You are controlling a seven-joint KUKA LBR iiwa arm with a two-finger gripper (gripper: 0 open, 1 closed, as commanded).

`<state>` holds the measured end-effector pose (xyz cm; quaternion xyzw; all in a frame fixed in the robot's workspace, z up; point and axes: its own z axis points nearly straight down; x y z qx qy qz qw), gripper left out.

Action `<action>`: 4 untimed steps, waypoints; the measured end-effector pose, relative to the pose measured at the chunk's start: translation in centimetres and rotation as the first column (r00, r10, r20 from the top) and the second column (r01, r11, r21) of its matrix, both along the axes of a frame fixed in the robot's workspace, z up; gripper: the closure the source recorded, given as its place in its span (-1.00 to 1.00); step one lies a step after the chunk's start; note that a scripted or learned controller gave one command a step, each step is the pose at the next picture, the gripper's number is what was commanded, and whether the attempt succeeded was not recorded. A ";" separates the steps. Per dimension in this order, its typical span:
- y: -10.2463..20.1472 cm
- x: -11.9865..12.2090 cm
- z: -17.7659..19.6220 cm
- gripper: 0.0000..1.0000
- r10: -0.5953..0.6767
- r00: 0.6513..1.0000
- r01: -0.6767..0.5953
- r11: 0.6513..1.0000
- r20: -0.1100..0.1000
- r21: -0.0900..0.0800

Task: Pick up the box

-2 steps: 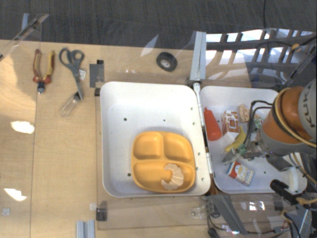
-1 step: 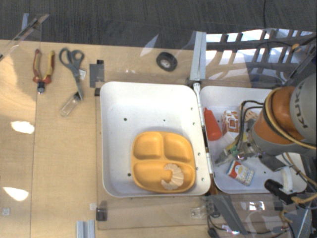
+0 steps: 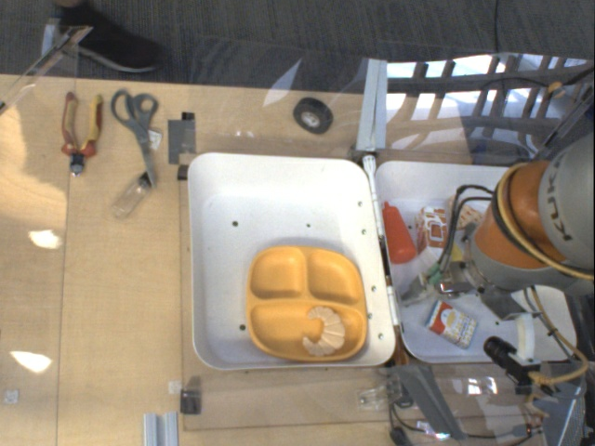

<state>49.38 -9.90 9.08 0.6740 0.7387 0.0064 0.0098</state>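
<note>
Box: a small box (image 3: 452, 323) with red, white and yellow print lies flat on the floor of the right bin (image 3: 409, 337), toward the bin's six o'clock edge.
Box axis: its long side runs on a slant, from ten o'clock to four o'clock.
Box print: a label covers the top face, but the writing is too small to read.
Arm: the grey arm (image 3: 562, 221) with its orange band comes in from three o'clock and bends down over the right bin, cables looped round the wrist.
Hand: the hand (image 3: 444, 277) sits low in the bin, just at twelve o'clock of the box; whether it is spread or clenched cannot be told, and nothing can be seen gripped in it.
Arm lettering: part of a dark "KU" shows on the grey casing at the three o'clock edge.
Other bin contents: a red object (image 3: 400, 233) and a small printed packet (image 3: 433, 226) lie at ten o'clock of the hand.
Left bin: the left bin (image 3: 223, 277) holds a yellow divided tray (image 3: 297, 291) with a pale shell-like piece (image 3: 324, 331) in its five o'clock compartment.
Table: scissors (image 3: 139, 128), red-handled pliers (image 3: 79, 128) and a roll of black tape (image 3: 313, 114) lie on the table (image 3: 93, 323).
</note>
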 end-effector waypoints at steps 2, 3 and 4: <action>0.0 0.3 1.2 -1.00 0.006 1.000 -0.006 1.000 0.009 -0.004; -3.7 -0.1 -0.1 -1.00 0.010 1.000 -0.010 1.000 -0.006 0.002; -0.4 -0.1 0.0 -1.00 -0.008 1.000 0.008 1.000 -0.002 -0.002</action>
